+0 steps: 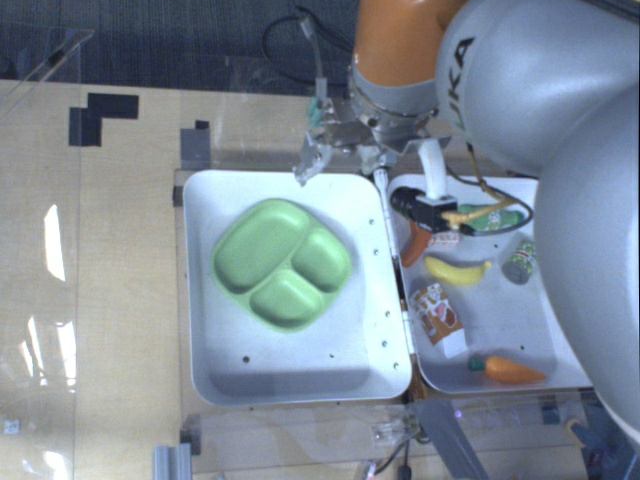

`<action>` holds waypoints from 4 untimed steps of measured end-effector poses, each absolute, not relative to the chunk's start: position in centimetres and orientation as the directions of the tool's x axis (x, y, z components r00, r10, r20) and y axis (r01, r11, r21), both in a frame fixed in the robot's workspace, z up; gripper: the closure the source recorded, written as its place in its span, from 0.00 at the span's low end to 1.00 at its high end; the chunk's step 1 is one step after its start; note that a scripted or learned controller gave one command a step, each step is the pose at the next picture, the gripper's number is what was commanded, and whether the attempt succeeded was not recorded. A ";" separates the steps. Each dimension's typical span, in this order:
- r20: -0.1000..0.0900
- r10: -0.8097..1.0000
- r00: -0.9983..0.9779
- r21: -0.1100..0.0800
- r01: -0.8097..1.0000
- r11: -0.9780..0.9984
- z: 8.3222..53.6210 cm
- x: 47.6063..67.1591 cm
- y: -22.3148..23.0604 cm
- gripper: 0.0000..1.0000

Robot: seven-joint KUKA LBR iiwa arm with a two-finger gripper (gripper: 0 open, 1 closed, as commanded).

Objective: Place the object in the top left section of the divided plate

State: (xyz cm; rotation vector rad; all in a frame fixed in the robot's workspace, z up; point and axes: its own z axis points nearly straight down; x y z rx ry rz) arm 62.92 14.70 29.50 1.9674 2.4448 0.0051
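A light green divided plate [262,248] with three sections lies in the left white bin [300,373], and nothing rests on it. My gripper [308,163] hangs over the back rim of the left bin, just beyond the plate's far edge and close to the wall between the bins. I see no object at its tip. In the right bin [560,318] lie a yellow banana [455,270], an orange carrot [510,370], a printed snack packet [440,318], a green bottle [497,218], a small grey-green can [520,261] and a reddish-orange piece [414,245].
The arm's large grey body [560,118] covers the back and right side of the right bin. The pale bench [100,298] stretches to the left of the bins, with black marks [100,113] at its far edge.
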 end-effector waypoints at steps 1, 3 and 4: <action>0.001 0.999 -0.041 0.004 0.999 0.041 29.5 57.2 13.7 0.00; 0.000 0.976 -0.218 0.005 0.976 0.218 33.3 51.5 9.6 1.00; 0.000 0.976 -0.218 0.005 0.976 0.218 33.3 51.5 9.6 0.00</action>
